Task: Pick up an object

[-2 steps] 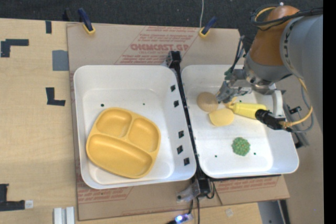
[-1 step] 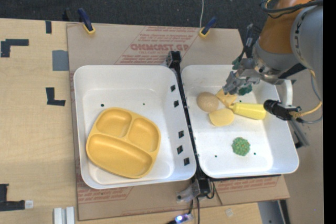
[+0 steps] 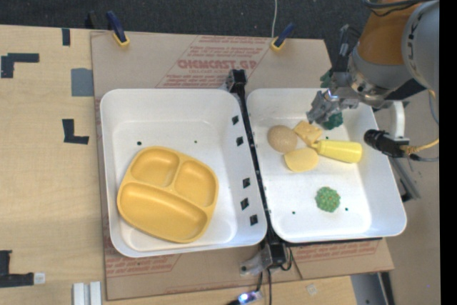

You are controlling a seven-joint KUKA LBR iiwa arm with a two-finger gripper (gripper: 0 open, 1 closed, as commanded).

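Two shallow white bins side by side on a cardboard-covered surface [image 3: 207, 64], split by a black divider strip [image 3: 246, 153]. In the left bin [image 3: 114, 118], a yellow compartment plate [image 3: 167, 193] lying flat, toward the near left corner, three sections facing up. In the right bin [image 3: 371, 221], a small cluster of toy food toward the far half: a tan egg-shaped piece [image 3: 281, 138] nearest the divider, a pale yellow round slice [image 3: 301, 160] just beside and in front of it, a yellow wedge-like piece [image 3: 308, 131] touching or nearly touching the egg shape on its right, and a yellow elongated piece [image 3: 340, 151] lying across, to the right of the slice. Nearer the front of that bin, well apart from the cluster, a green bumpy ball [image 3: 328, 199]. Reaching in from the right, the grey arm with its orange band [image 3: 393, 7], gripper [image 3: 325, 111] low over the far right part of the right bin, just above and behind the yellow wedge. Something teal visible at the tip of the gripper; cannot tell whether the fingers are apart or together, or whether anything sits between them. Blue and yellow clamps [image 3: 116, 28] at the far corners of the cardboard.
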